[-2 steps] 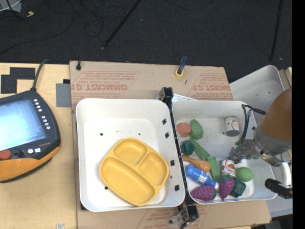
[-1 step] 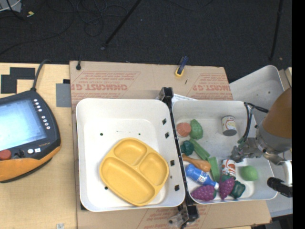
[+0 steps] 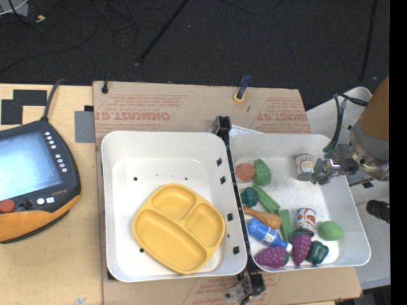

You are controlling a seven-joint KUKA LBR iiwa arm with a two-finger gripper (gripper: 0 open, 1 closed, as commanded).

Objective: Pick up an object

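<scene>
white bin [image 3: 356,234], small silver tin [image 3: 304,164]

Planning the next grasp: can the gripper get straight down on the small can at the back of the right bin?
Probably yes. The small can stands alone near the right bin's back, clear floor around it, the toy pile nearer the front. The gripper hangs just beside it, with nothing between them.

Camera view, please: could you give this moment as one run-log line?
gripper: over right bin, beside small can | hold: none seen | yellow tray: left bin
</scene>
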